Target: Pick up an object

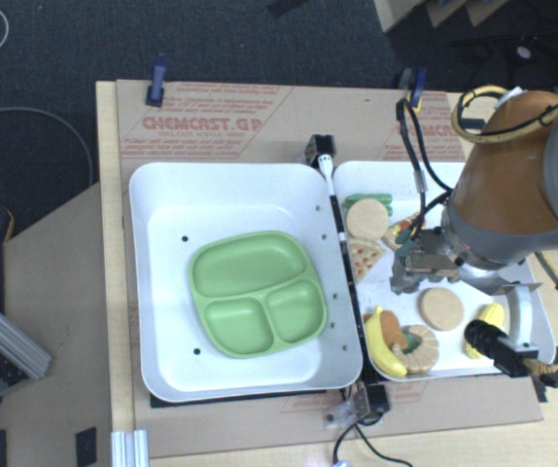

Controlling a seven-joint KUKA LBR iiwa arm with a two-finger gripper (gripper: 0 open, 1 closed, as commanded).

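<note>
Lengthwise, banana (384, 354) running near-to-far.

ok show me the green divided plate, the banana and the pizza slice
green divided plate (257, 293): camera view, on the ridge between its compartments, in the left bin.
banana (382, 351): camera view, mid-curve of its yellow body, right bin's near corner.
pizza slice (363, 258): camera view, centre of the triangular wedge, right bin.

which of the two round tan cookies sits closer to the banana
The lower cookie, lying just right of the banana near the bin's front. The other cookie lies farther back, beside the pizza slice.
</note>
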